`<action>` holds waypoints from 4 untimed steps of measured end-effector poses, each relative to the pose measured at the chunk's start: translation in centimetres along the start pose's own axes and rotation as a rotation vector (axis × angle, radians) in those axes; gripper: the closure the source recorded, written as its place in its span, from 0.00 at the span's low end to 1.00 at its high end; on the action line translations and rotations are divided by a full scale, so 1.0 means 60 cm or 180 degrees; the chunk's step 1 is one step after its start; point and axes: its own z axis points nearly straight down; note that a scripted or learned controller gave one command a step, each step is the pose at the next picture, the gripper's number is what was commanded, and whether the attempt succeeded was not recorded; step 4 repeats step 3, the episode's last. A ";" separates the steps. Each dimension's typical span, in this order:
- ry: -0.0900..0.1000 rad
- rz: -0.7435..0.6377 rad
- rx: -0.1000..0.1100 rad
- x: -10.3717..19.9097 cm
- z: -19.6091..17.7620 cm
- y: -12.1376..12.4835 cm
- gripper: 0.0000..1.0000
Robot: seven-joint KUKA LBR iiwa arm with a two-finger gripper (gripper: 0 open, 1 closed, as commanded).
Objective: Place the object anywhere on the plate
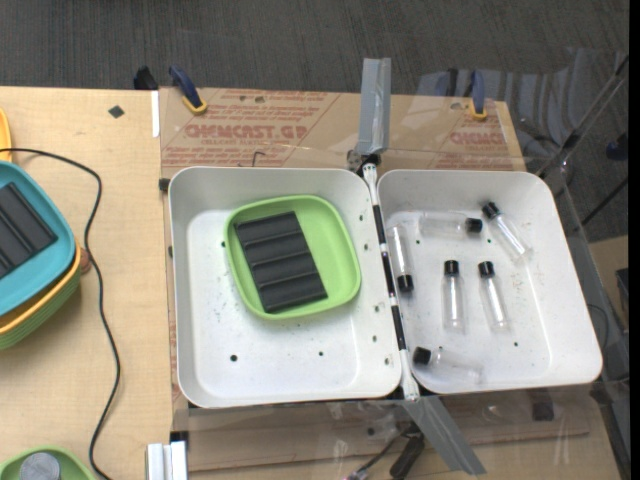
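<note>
A green plate (pixel 295 256) is sitting in the left bin (pixel 200 298), carrying a ribbed black insert (pixel 281 260); clear black-capped vials (pixel 452 293) are lying scattered in the right bin (pixel 560 268), one touching the divider wall.

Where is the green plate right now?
The green plate sits in the left white bin, toward its upper middle, with a dark ridged block lying on it. The clear vials are next door in the right bin.
</note>
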 end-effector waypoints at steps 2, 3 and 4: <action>-0.0001 -0.0746 -0.0003 -0.001 0.002 0.000 0.00; 0.0000 -0.0960 0.0000 0.000 0.001 0.000 0.00; 0.0000 -0.0960 0.0000 0.000 0.001 0.000 0.00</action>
